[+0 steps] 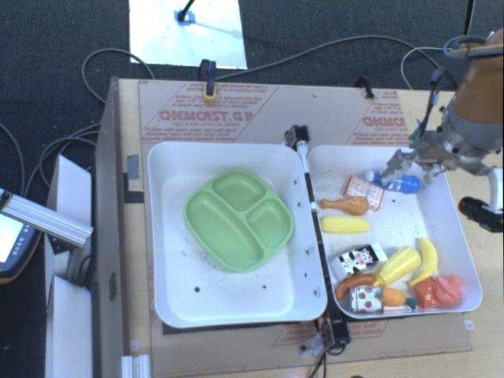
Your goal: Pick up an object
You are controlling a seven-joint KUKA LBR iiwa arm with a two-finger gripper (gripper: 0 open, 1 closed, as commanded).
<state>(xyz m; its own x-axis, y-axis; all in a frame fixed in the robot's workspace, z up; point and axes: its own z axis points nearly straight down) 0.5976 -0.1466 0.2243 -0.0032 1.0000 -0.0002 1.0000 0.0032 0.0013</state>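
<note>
Hanging over the far right corner of the right bin (465,235), the gripper (415,164) points down and leftward from the grey arm (476,109) with its orange band; whether it is spread or pressed together cannot be told, as the tips blur against the bin wall; just beside it, near the bin's far edge, lies a small blue and white object (402,183), close to the tips but not seen to be pinched; next to that, toward the middle divider, a pinkish patterned card (364,189) lies flat; nearer the divider a tan drumstick-shaped toy (348,205) lies across the floor, and just in front of it a yellow oblong toy (345,225); along the near edge the things crowd together: a black and white spotted block (358,257), a yellow pepper-like toy (398,264), a banana (428,260), a red and pink lump (439,290) in the near right corner, a small printed box (364,298) and an orange piece (392,296) touching it; the left bin (169,290) holds a pale green divided plate (239,220) with three compartments, resting near its middle; both bins sit side by side on a brown cardboard sheet (236,109) with red print, a yellow clamp (209,91) at its far edge; beyond it a dark carpeted floor (63,22) carries grey cables (315,50) and a pale square sheet (187,18).
</note>
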